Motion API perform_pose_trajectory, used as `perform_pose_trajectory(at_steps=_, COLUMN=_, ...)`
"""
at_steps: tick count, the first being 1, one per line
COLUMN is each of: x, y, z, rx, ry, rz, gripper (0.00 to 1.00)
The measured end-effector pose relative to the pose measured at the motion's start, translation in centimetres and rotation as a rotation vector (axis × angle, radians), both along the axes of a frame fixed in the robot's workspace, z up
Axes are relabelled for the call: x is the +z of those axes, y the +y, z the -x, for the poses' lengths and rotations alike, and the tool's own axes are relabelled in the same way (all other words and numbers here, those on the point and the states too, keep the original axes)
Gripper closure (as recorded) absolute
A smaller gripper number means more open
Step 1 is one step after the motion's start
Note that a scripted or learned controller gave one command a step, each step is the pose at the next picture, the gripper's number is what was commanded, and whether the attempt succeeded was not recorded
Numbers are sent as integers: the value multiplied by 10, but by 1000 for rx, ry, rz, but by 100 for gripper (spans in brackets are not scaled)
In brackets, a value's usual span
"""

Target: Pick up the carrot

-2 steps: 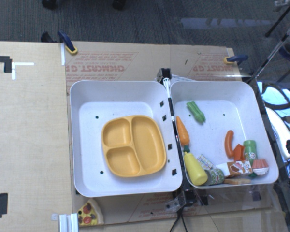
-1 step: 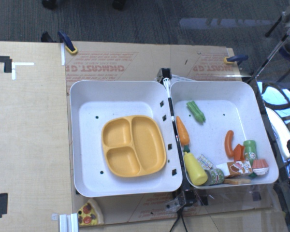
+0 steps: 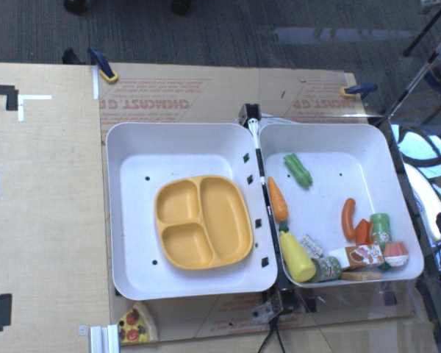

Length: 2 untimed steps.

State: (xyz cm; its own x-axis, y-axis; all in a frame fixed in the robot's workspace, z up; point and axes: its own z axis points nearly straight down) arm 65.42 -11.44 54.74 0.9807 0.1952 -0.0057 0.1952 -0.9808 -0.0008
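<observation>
The carrot [image 3: 278, 200] is orange with a green stub at its near end. It lies lengthwise against the left wall of the right bin [image 3: 375, 157], just above a yellow squash-like toy [image 3: 296, 259].
The left bin [image 3: 132, 197] holds a yellow three-part plate [image 3: 203, 221]. In the right bin lie a green pepper [image 3: 298, 170], a red sausage [image 3: 348, 218], a small green can [image 3: 380, 228] and several packets [image 3: 364, 257] along the near wall. A pizza-slice toy [image 3: 134, 326] lies on the bench in front.
</observation>
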Motion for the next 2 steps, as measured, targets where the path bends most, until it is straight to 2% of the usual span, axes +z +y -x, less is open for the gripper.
perform_pose_trajectory(at_steps=1, x=-8, y=22, z=2, rx=8, ry=0, rz=0, gripper=0)
perform_pose_trajectory(at_steps=2, x=0, y=21, z=1, rx=5, ry=2, rz=0, gripper=100)
